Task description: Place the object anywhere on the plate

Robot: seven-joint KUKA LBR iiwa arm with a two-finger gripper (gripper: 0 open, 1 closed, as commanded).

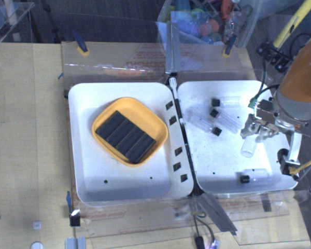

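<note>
A yellow square plate (154,119) lies in the left white bin (85,160), with a dark ridged rectangular pad (126,134) resting on it. The right bin (217,157) holds several clear plastic vials with black caps: one (229,103) at the back, one (226,119) just in front of it, one (202,123) near the divider and one (256,176) by the front wall. My gripper (258,132) hangs over the right side of the right bin. Another clear vial (248,148) sits directly under it, touching or nearly touching it. Whether that vial is held is unclear.
A raised divider with black tabs (176,134) separates the two bins. A clear box of colourful objects (210,12) stands behind the bins. Cables (293,165) hang by the arm at the right edge of the right bin.
</note>
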